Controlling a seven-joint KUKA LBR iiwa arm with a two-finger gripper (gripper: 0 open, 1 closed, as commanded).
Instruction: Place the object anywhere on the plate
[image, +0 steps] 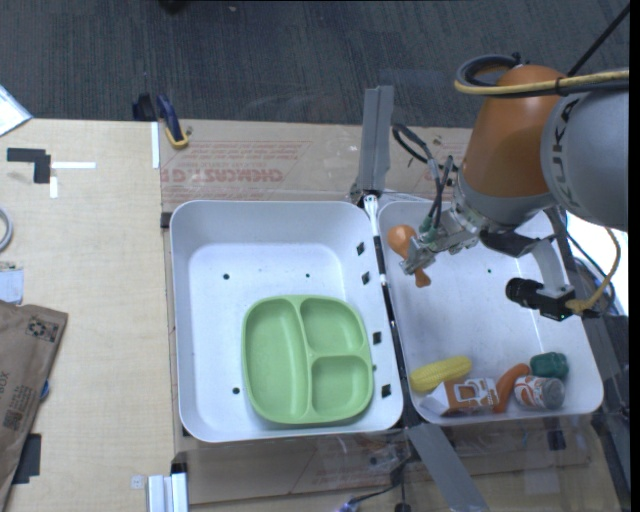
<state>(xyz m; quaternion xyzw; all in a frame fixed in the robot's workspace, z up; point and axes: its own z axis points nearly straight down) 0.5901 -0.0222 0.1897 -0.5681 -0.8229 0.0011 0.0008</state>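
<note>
Plate (305, 358) in left bin (200, 300); toys (495, 385) right bin (570, 400).

Robotics lab: plywood table (90, 230) with tape marks, two white bins (200, 300), industrial arm (560, 130), loose cables, dark carpet floor (280, 50).

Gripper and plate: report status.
Gripper over right bin, orange object beside it, grasp unconfirmed. Green plate in left bin, nothing on it. Bin walls between.

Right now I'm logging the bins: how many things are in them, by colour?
Green: 2, divided plate, small object
Yellow: 1, banana
Orange: 3, piece at the jaws, carrot, packet
Grey: 1, can
Total: 7
</note>
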